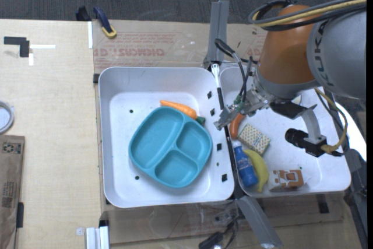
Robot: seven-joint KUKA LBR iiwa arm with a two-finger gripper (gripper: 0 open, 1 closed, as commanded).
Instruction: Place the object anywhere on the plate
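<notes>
The gripper [228,119] is seen at the right bin's [326,183] left wall; its state cannot be told. The blue plate [170,147] is left unobstructed.

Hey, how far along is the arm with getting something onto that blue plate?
Nothing looks done: the blue plate holds no object, and a toy carrot only lies beside its rim. In hand: the gripper is low over the right bin, by an orange item. Whether it grips that is unclear. Carrying and releasing remain.
</notes>
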